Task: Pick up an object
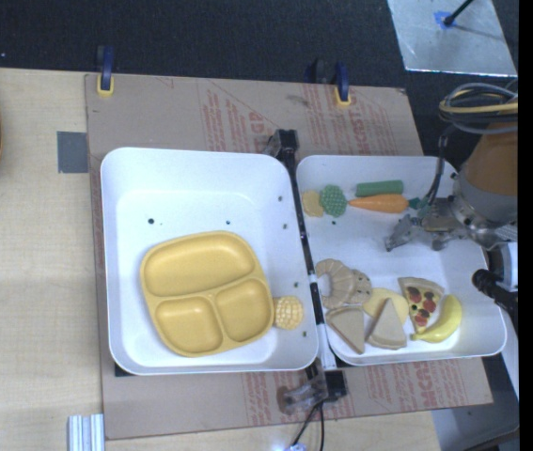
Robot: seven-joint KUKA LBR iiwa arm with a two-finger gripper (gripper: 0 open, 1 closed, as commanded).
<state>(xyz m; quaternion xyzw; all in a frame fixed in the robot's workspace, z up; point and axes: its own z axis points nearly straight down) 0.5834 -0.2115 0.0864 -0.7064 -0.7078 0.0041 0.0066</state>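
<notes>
The grey two-finger hand point(407, 235) hangs low over the right shallow white bin point(463, 350), its metal fingers point(396, 241) spread apart with nothing between them, their tips just below the orange plastic toy carrot point(379, 204). The carrot is smooth and tapered and lies flat near the bin's far wall, long axis running left to right across the view, a green leafy top point(333, 199) at its left end. A darker green bar point(379, 188) lies just behind it.
</notes>
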